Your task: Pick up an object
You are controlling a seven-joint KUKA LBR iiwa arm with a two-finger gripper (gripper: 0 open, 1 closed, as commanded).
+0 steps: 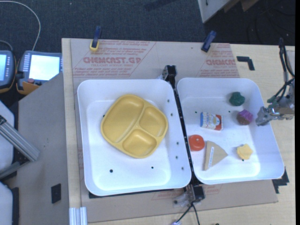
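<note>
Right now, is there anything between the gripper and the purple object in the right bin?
Nothing visible. The gripper sits at the right bin's right edge, and the purple object lies just to its left with bare white floor between. The green object lies farther back, off that path.

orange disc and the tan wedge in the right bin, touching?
Cannot tell. In the camera view the orange disc and tan wedge sit edge to edge; no gap or contact shows plainly.
</note>
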